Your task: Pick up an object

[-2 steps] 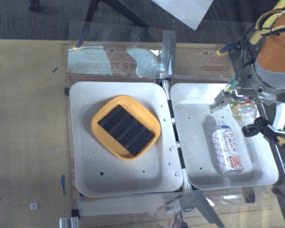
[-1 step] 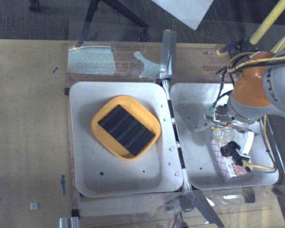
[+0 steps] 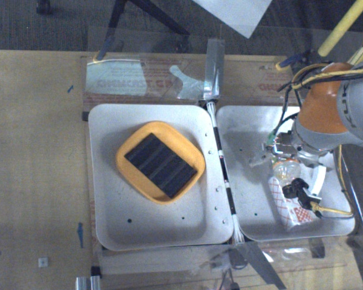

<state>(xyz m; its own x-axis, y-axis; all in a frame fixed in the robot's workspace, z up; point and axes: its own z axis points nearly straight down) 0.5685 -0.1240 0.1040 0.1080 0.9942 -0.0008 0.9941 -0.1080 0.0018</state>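
gripper [image 3: 288,162] lowered over red-checked packet [image 3: 288,205] near right bin [image 3: 242,132] right edge, for grasp | finger state cannot be told | orange tray [image 3: 160,162] centred in left bin [image 3: 103,180], untouched

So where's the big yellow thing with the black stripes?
The yellow thing lies in the middle of the left bin in the camera view. The gripper is over in the right bin, by a red-and-white packet.
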